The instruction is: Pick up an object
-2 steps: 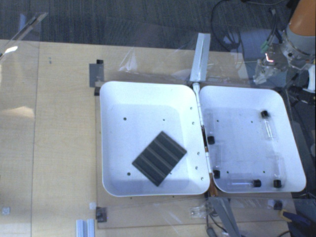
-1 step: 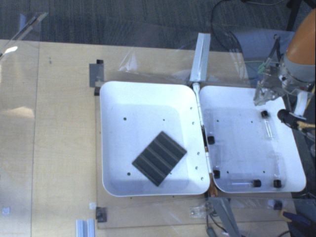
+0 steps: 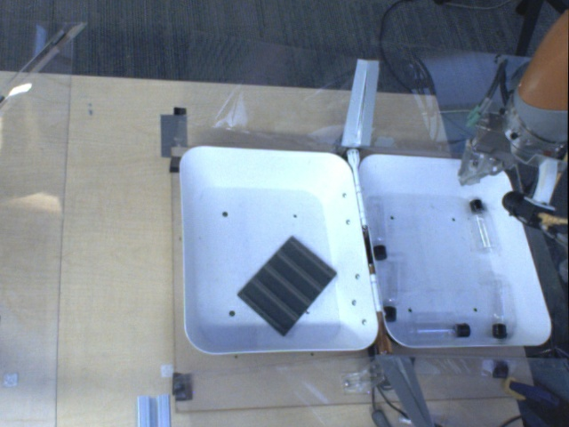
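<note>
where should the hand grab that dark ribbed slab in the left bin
Probably from straight above, pinching the dark ribbed slab across its shorter width. It lies flat and turned diagonally on the left bin floor, clear of the walls, so the hand should rotate to match.

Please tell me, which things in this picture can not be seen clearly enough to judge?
- gripper: in the camera view it is small and pale against the right bin, so its fingers cannot be read.
- arm: cut off by the view's right edge.
- Small clear and dark items in the right bin: too small and see-through to identify.
- dark ribbed object in the left bin: its underside is hidden; what it is stays unclear.
</note>
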You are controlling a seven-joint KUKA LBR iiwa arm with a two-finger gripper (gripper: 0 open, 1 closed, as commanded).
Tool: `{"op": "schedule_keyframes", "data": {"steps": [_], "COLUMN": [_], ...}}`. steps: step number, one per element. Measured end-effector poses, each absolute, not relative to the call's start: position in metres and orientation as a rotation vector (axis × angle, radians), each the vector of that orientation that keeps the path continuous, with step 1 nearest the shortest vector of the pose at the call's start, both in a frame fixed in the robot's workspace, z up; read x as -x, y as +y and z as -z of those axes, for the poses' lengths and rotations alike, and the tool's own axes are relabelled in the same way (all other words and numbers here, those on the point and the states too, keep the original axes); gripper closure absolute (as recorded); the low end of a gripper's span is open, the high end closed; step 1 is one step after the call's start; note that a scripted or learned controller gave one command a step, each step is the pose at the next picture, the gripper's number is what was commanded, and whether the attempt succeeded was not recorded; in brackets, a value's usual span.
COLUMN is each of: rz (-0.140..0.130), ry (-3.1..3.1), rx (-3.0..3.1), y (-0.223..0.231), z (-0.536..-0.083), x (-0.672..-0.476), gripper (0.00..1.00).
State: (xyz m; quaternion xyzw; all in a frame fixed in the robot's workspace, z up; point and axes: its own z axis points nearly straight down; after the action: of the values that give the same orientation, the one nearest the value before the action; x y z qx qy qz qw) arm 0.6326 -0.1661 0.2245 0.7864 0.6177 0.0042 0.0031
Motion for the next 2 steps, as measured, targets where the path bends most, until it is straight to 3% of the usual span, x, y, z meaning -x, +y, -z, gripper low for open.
{"op": "schedule_keyframes", "data": {"steps": [2], "rz": [-0.027], "ry": [1.947], "rx": [-2.449], "y": [-0.163], "z": [-0.249], "x": [-0.636], "gripper": [1.00]}}
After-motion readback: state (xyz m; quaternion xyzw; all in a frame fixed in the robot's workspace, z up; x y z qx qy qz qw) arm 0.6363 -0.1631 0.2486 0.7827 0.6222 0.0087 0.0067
